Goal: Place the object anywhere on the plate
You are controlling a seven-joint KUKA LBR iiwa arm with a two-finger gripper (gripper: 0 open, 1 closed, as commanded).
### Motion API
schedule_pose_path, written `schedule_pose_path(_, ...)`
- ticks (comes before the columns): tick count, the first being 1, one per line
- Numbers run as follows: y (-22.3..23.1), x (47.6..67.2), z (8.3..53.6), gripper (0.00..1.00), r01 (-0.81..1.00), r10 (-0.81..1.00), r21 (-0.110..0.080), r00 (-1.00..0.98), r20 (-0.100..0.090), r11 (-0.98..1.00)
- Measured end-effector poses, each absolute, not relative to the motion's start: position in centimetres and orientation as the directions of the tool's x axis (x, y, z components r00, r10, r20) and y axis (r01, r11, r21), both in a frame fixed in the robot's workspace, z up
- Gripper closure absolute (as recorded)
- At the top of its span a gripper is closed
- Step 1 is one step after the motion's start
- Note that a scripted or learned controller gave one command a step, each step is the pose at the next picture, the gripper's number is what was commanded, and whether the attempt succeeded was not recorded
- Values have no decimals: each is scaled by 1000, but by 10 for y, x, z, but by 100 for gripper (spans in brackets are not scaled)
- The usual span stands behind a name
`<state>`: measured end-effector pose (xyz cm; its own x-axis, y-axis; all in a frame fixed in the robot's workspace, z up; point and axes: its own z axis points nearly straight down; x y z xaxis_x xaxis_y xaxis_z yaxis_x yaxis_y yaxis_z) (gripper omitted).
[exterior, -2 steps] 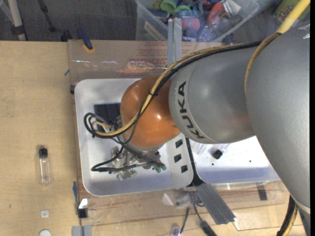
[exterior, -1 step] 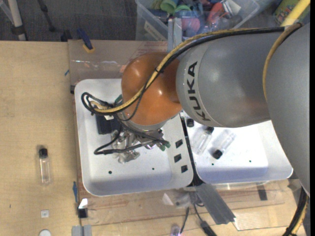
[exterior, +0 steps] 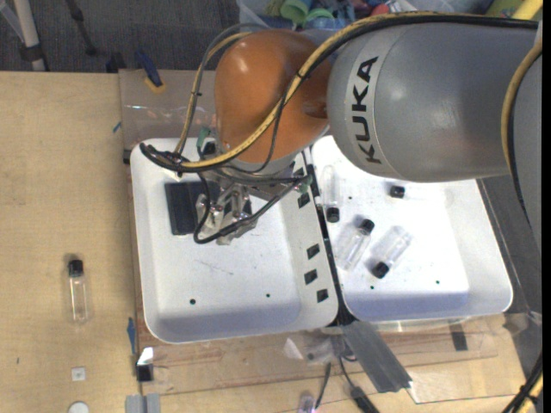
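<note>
Gripper (exterior: 225,216) over left bin (exterior: 215,304); vial (exterior: 361,237) lengthwise lower-left to upper-right.

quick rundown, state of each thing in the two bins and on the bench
gripper: low over the left bin, beside the black block
black block: lying flat in the left bin
two clear vials: lying on their sides in the right bin
clear vial with black cap: lying on the bench, outside both bins

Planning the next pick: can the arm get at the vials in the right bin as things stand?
Probably yes. The vials lie loose and uncovered in the right bin, and the end effector hangs over the left bin, next door.
</note>
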<state>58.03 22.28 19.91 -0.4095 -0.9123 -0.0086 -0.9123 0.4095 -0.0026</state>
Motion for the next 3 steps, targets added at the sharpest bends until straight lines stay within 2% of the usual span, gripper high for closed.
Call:
schedule_pose_path(1,215,540,105,100,-821,-821,0,-571,-5,571)
schedule_pose_path(2,183,611,126,100,-965,-965,-4,-263,-8,263)
schedule_pose_path(3,177,484,159,100,-855,-855,0,-518,-3,518)
